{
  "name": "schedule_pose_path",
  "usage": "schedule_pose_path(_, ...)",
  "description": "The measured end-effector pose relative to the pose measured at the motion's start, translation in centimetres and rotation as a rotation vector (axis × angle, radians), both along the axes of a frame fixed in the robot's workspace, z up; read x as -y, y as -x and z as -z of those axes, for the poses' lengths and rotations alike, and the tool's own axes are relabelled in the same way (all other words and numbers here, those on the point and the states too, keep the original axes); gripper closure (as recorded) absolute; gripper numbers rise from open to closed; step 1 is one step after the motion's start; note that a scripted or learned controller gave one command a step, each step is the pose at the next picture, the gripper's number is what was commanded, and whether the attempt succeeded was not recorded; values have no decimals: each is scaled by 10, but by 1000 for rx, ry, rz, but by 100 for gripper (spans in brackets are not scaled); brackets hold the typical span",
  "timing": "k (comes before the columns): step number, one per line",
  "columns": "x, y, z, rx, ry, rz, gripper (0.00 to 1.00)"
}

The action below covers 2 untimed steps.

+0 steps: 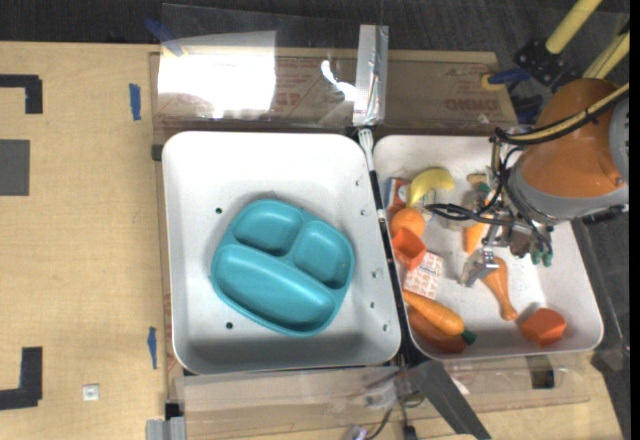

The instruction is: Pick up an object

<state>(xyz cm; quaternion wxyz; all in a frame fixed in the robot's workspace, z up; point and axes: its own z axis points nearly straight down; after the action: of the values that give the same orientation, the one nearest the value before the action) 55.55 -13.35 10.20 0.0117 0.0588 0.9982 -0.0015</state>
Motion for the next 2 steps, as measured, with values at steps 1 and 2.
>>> schedule_pose_path(1,13,-16,13,-14,-4,-19,0)
schedule_pose_path(2,12,-20,-1,2,0,-22,100)
